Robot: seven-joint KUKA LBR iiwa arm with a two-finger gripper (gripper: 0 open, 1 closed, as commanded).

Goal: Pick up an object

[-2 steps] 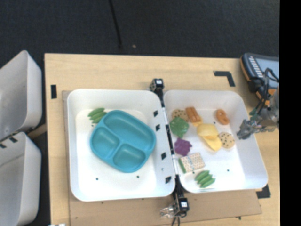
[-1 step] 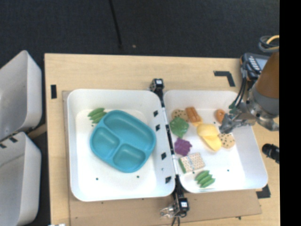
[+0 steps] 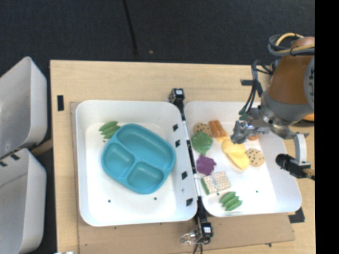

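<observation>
You have a cluster of small toy foods in the right bin (image 3: 275,194). The yellow piece (image 3: 235,155) lies mid-bin, with a spotted cookie (image 3: 255,157) touching its right side. To its left sit a green lump (image 3: 202,141) and, nearer you, a purple lump (image 3: 205,165). At the far side are a second cookie (image 3: 200,128) and an orange bar (image 3: 216,128), side by side. Nearer you lie a checkered cracker (image 3: 216,183) and a green pod (image 3: 230,200).

Your hand (image 3: 239,134) hangs low over the bin, just at the far edge of the yellow piece; whether it touches it, you cannot tell from this view, and nothing is seen held. The rig forbids guessing here, so treat the hand's state as unknown. The arm (image 3: 288,89) comes in from the right, orange band above the wrist.

In the left bin (image 3: 90,194) you see a blue tray (image 3: 138,157) with three compartments, and a green leaf (image 3: 108,128) just beyond its far left corner. Both bins rest on the tabletop (image 3: 63,78).
</observation>
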